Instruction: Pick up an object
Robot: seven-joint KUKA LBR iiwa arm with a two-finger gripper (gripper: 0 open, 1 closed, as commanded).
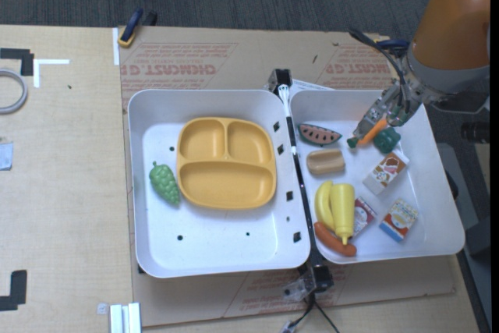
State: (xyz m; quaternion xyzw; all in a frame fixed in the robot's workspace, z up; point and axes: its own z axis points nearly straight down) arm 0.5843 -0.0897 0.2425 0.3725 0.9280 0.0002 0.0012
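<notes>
Toy carrot [369, 130] hangs tilted between the fingers of the gripper [383, 119], clamped on it above the right bin [437, 160], beside the watermelon slice [320, 134]. The pick looks made; next comes a clean lift. Open room lies upward, the bin's back wall close behind.

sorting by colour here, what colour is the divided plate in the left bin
Yellow-orange all over; the divided plate shows best in the camera view.
</notes>
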